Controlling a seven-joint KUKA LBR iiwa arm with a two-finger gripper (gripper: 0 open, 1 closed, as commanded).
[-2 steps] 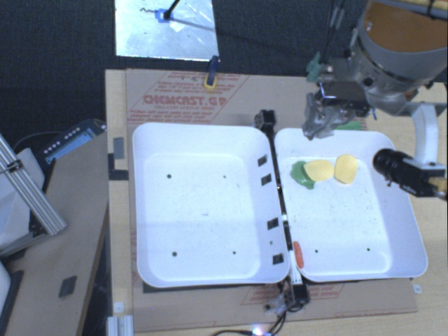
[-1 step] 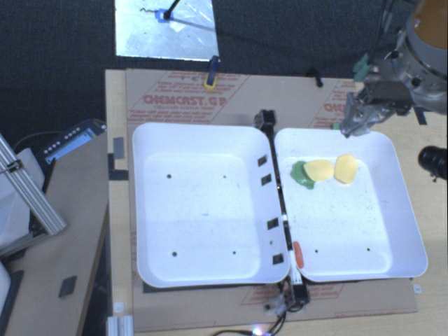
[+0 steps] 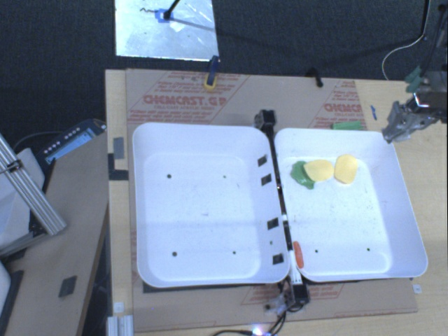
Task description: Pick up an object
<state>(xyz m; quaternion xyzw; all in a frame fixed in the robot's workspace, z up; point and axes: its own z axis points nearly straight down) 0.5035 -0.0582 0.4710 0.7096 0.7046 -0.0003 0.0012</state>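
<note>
The grey metal pincer [image 3: 399, 126], grip state unclear, hangs over the far right corner of the right shallow white bin [image 3: 402, 208], where two yellow rounded lumps [image 3: 333, 169] touch a green leaf-shaped piece [image 3: 302, 174].

I work in what looks like a robotics lab or test cell, not a home or shop. My surface [image 3: 119, 271] is a plain wooden board with printed cardboard sheeting [image 3: 189, 98] laid over it, and two shallow white bins, the left bin [image 3: 203, 201] and the right bin [image 3: 350, 208], are fixed side by side with black clips [image 3: 266, 180] along the seam. Loose cables [image 3: 406, 44] trail over dark carpeted floor [image 3: 56, 47]. An aluminium extrusion frame [image 3: 31, 198] stands at the left, beside a keypad-like control device [image 3: 70, 140].
</note>
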